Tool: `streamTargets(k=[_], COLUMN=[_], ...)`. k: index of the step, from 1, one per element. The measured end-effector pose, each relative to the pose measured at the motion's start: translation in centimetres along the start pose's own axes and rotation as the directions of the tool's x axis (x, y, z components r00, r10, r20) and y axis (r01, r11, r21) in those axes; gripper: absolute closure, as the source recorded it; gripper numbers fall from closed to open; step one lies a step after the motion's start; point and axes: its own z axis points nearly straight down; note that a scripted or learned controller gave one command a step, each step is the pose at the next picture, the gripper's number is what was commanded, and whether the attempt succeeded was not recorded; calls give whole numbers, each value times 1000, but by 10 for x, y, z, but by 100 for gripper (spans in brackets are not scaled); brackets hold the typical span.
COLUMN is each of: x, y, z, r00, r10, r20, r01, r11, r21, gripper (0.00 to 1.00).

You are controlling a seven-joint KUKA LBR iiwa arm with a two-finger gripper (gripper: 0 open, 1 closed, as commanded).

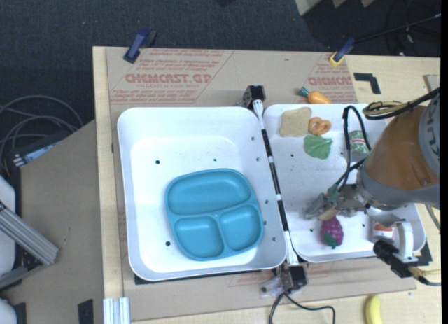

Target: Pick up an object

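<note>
Camera view, gripper low in right bin, jaw state cannot tell, purple grape bunch just below it, long axis roughly vertical, green leaf above, blue divided plate in left bin.

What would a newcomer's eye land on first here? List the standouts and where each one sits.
The blue divided plate stands out most, lying in the left bin. Next comes the grey and orange arm reaching over the right bin, its gripper low above a purple toy fruit. At that bin's far end sit a tan bread slice, a small pretzel and a green leaf.
</note>
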Motion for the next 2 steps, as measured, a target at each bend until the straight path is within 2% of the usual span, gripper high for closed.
streamTargets(k=[1, 2], x=[0, 68], y=[0, 36], z=[-10, -101], r00=[1000, 1000], r10=[1, -3], r20=[0, -2], r01=[-1, 3], r11=[1000, 1000], r21=[-1, -3], gripper=[100, 100])
